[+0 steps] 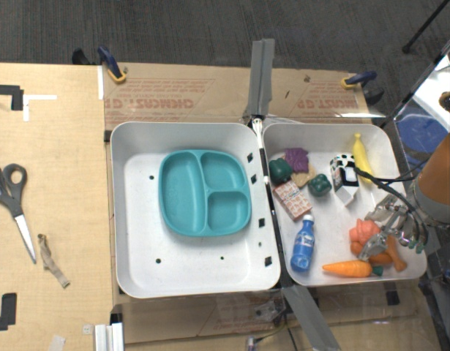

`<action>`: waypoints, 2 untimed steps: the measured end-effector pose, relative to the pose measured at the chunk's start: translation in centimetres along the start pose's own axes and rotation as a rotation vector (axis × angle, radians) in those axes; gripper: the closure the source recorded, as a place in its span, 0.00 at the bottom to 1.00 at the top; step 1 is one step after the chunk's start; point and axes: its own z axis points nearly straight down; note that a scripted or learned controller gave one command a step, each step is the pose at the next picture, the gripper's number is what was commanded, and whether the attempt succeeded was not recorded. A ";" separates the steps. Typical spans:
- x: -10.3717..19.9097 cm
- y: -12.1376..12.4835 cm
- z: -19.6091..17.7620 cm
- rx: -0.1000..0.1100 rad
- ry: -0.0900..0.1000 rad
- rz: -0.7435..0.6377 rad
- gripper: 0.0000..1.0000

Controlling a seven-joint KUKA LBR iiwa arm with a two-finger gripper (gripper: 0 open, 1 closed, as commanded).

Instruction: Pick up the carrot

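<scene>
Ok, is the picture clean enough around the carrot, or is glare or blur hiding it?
In the camera view the carrot reads sharp and evenly lit against the right bin, with soft shadow and no glare on it. The gripper just above it is a cluttered patch of metal and cables, so its fingers are hard to make out. The teal plate is crisp.

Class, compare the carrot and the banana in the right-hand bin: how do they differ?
The carrot is orange; the banana is yellow. The carrot lies crosswise along the near edge; the banana lies lengthwise at the far end. The carrot sits beside the end effector; the banana lies apart from it. Both are elongated toy foods.
</scene>
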 end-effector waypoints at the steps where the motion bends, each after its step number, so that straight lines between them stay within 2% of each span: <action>1: 5.1 9.4 0.2 0.000 0.007 0.150 0.00; 2: 1.5 2.1 0.3 0.003 0.012 0.207 0.00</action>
